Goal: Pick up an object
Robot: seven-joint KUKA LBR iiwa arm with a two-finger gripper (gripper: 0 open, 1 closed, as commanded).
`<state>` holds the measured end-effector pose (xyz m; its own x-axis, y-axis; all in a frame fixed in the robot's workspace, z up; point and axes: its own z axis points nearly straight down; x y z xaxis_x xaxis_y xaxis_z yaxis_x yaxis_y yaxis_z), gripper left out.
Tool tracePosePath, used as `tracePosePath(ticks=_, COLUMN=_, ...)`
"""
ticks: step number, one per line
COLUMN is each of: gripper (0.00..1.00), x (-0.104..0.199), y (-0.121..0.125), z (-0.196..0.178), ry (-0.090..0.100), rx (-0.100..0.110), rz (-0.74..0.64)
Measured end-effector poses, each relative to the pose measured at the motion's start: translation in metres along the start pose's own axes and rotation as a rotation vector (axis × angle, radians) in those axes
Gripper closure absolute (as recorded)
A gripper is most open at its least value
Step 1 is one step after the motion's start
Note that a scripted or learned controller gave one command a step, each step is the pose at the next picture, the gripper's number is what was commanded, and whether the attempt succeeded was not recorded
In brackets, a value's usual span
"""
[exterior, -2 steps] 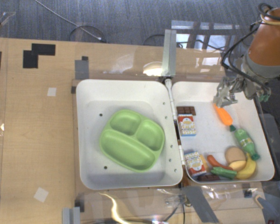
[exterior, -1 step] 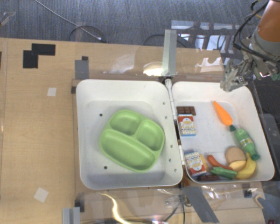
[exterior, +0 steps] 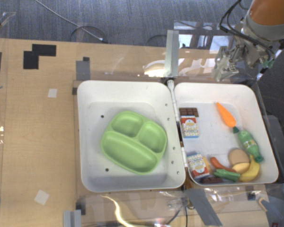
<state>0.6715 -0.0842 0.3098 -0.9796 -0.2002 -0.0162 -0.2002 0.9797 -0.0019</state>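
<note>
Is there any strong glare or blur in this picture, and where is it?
Camera view: bright glare lies on the bench just behind the bins and at the top edge; the gripper looks slightly blurred; the green plate and carrot are sharp.

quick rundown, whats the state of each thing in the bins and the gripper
gripper: above the right bin's far rim, holding nothing I can see
green divided plate: right way up in the left bin, compartments bare
carrot: lying loose, apart from the rest
green bottle: on its side
small carton: lying flat by the divider
chocolate bar: flat, touching the carton
banana: in the near corner pile
</note>
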Motion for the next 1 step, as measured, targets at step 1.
tracePosePath(ticks=1, gripper=1.0, x=0.008, y=0.0732, z=0.0201, ry=0.007, rx=-0.003, rz=0.162)
